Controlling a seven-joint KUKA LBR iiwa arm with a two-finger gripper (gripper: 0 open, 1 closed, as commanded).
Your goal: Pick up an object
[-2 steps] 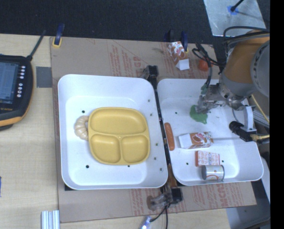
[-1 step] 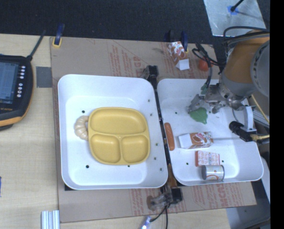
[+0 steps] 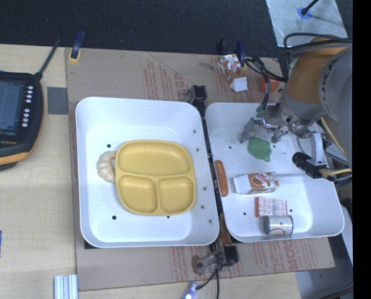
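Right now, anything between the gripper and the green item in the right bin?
Nothing visible. The gripper sits directly above the green item in the right bin. The carton, red packet and can lie nearer the front, off that path.

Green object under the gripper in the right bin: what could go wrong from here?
1. The gripper sits at the top edge of the green object, so an off-centre grasp could slip.
2. The hot dog lies against the right bin's left wall, awkward for a later pick.
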